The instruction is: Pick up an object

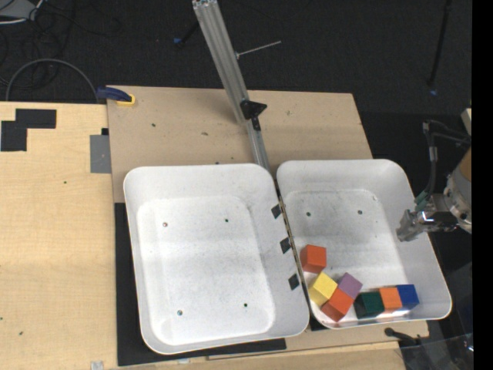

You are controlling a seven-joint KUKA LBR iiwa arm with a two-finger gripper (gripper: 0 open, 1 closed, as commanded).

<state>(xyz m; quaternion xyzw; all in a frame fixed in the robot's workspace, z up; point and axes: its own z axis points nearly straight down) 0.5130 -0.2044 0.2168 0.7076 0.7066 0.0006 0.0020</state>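
My claw (412, 226) sits at the right rim of the right bin (385, 177), out over the edge, well apart from the blocks. Can't tell how wide it's open from this angle. Nothing visibly held in it.

Targets: a cluster of small blocks in the near corner of the right bin. Orange block (313, 257) stands a bit apart toward the divider, most exposed. Below it yellow block (324, 287), purple block (350, 284) and another orange one (337, 304), packed touching each other. Along the near wall: dark green block (369, 304), an orange block (391, 297) and blue block (407, 295) in a row, all touching and pressed to the rim.

Handling, my guess: rigid cubes, light, probably wood or foam, not fragile. Flat faces should give good pad contact; painted surfaces may be slightly slick, so squeeze parallel faces, not corners.

Best pick looks like the lone orange block (313, 257): free space on most sides, fingers can drop either side of it. It's rotated relative to the bin walls, so I'd align the wrist to its faces first. The row by the wall is worse: no finger room on the rim side, neighbours block the other axis. In the packed trio, fingers would likely land on top of a neighbour.

Left bin (200, 206) is not relevant here.
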